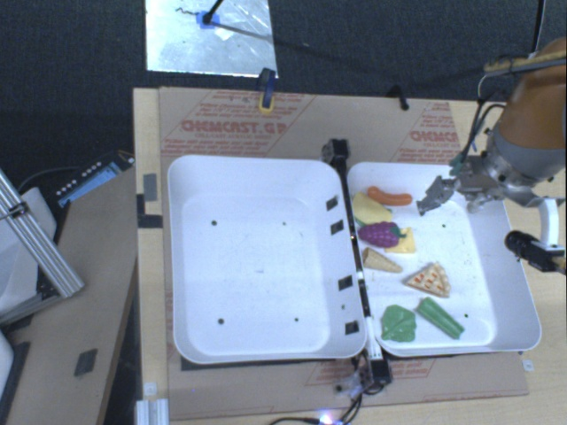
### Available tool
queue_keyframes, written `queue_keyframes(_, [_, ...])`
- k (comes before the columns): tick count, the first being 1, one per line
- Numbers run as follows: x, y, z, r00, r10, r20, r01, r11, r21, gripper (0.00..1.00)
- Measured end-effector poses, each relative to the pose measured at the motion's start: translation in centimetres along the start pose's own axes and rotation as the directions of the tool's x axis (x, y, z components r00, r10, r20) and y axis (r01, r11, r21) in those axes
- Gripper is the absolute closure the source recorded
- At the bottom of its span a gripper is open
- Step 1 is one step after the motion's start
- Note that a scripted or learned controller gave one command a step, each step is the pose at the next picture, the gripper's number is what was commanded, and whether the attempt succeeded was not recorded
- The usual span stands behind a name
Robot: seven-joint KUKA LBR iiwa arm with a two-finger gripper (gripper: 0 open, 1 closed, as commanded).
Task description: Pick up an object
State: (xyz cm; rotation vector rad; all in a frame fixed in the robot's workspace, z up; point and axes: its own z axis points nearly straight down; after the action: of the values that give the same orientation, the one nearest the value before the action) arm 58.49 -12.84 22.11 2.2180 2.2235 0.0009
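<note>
While the arm hangs over the right bin (pixel 518 321), its gripper (pixel 436 197) sits above that bin's far end, holding nothing that I can see. Whether it is spread or pressed together I cannot tell; it shows as one grey lump from here.

Candidates, all in the right bin:
- orange sausage (pixel 390 197), just beside the gripper, toward the divider. Closest.
- yellow piece (pixel 370 209) and purple grapes (pixel 379 234), a little beyond the sausage and nearer me, touching each other.
- cone-shaped wedge (pixel 381 260), pizza slice (pixel 428 281), green leaf (pixel 399 323), green pod (pixel 440 317), further toward the near rim.

Judgement: the sausage is the easy pick. It lies clear of the yellow piece on its far side. Best to close across its narrow width, come straight down, and centre before closing. The grapes look risky; crowded against the yellow piece.
</note>
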Motion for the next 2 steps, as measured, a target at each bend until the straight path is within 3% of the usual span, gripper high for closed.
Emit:
queue_keyframes(1, [2.3,-5.1,12.7,1.000,0.000,0.001,0.000,1.000,0.002,0.00])
queue_keyframes(2, [1.3,4.4,13.6,1.000,-0.004,0.002,0.004,1.000,-0.008,0.00])
